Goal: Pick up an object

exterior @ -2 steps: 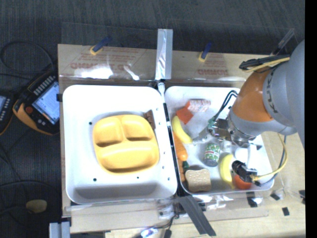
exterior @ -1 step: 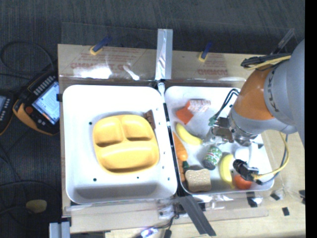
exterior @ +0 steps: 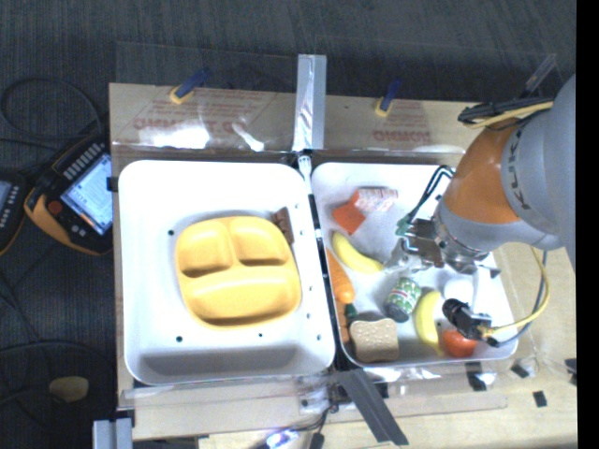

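The right bin holds several toy foods. A banana lies near its middle, with an orange-red block and a pale wrapped item behind it. A green can sits beside a second yellow piece. A red tomato, a bread slice and a carrot lie along the front and left wall. My gripper hangs over the bin's centre, just right of the banana and above the can. Nothing shows between its tips.
In the left bin lies a yellow divided plate, with a small brown piece at its far right corner. The grey arm with its orange band covers the right bin's far right side. A handheld pendant rests left of the bench.
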